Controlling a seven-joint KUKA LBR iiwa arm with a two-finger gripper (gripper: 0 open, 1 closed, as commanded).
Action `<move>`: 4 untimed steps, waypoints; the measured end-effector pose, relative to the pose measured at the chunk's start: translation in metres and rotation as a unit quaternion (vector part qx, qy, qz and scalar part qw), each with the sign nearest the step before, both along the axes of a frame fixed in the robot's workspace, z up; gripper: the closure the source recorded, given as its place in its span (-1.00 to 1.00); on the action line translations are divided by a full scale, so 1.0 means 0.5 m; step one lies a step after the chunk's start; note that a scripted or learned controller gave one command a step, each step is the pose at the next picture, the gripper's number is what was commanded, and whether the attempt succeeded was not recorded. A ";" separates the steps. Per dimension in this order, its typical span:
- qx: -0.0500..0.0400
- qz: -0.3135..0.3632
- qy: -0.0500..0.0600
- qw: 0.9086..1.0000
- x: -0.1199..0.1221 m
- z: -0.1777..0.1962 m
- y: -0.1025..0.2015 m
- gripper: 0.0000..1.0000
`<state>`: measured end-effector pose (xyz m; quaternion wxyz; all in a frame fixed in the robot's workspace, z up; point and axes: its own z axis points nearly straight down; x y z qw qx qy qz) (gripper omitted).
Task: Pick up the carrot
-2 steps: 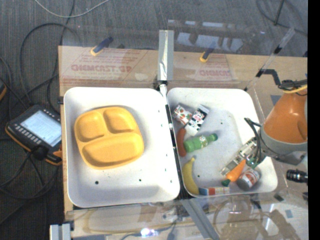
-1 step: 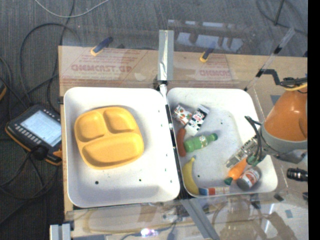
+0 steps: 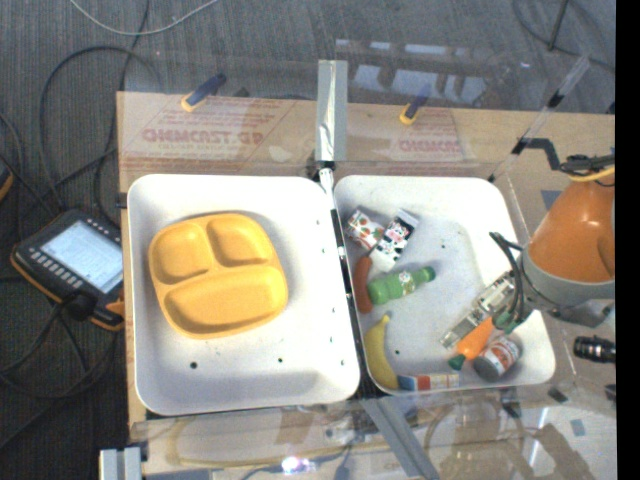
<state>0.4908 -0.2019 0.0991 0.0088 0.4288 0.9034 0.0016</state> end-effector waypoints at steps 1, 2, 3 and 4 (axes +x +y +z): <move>0.000 -0.025 0.002 1.000 0.087 -0.018 0.077 -1.00; 0.002 -0.080 0.010 0.997 -0.001 0.036 -0.022 -1.00; 0.001 0.087 0.009 0.996 -0.012 0.209 0.013 -1.00; 0.002 0.136 0.008 0.991 -0.011 -0.009 -0.035 -1.00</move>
